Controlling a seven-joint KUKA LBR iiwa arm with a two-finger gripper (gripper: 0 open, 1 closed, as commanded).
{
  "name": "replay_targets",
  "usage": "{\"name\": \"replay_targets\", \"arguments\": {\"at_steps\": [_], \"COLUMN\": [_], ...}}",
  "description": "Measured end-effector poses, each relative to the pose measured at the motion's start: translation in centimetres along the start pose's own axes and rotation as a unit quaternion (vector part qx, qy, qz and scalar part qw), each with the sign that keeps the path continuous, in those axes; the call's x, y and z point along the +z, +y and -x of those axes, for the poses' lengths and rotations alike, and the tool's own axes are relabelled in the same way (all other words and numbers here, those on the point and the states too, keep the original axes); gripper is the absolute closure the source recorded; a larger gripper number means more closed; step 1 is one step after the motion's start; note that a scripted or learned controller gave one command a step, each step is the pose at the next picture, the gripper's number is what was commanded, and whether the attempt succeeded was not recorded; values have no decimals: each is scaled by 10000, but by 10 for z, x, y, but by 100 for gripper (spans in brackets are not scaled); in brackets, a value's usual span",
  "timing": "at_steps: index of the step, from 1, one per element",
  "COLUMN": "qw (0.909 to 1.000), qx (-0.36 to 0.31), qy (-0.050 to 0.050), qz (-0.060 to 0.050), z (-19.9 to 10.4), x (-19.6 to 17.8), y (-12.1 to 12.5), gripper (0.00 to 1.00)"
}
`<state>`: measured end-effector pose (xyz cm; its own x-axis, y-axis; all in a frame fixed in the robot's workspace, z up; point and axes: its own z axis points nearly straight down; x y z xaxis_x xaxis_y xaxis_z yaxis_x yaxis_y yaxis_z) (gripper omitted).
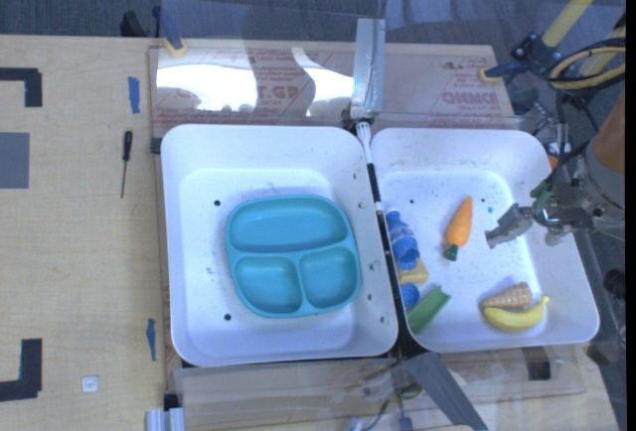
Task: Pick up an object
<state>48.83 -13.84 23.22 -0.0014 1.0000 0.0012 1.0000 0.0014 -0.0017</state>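
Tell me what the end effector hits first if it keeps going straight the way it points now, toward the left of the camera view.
Probably the toy carrot: the end effector points left at it across bare floor of the right bin. Its height is unclear from above, so it might pass over the carrot.

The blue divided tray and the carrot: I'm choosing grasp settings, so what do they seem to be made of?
The blue divided tray looks like moulded plastic with a smooth, slightly glossy finish: uniform colour, rounded compartment walls, soft highlights. The carrot is probably toy plastic: flat, even orange with a small green tip. Whether it is hard or rubbery cannot be told from here.
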Motion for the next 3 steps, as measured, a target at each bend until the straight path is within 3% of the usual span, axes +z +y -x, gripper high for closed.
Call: {"name": "replay_targets", "arguments": {"at_steps": [1, 2, 3], "qw": [9869, 9974, 9998], "qx": [1614, 727, 206], "qy": [-1, -6, -9], "qz": [8, 18, 32], "z": [21, -12, -31], "x": [141, 120, 145], "y": [36, 45, 104], "gripper": [0, 0, 0]}}
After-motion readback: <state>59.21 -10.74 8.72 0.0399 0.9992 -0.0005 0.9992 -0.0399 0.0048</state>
